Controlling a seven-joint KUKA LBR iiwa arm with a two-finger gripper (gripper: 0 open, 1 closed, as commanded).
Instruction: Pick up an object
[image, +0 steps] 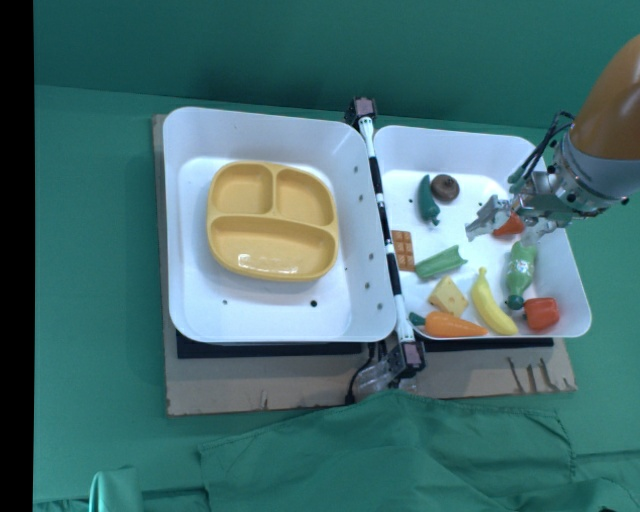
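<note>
- Hovering over the right bin, my pincer sits near its far right side, fingers spread, one grey tip left and one right.
- Between them lies a small orange-red piece; I cannot tell whether I am touching it.
- Just below my pincer lies a green bottle-like item, with a red pepper at its foot.
- A banana, cheese wedge and carrot lie nearer the front.
- The left bin holds a yellow divided tray.
</note>
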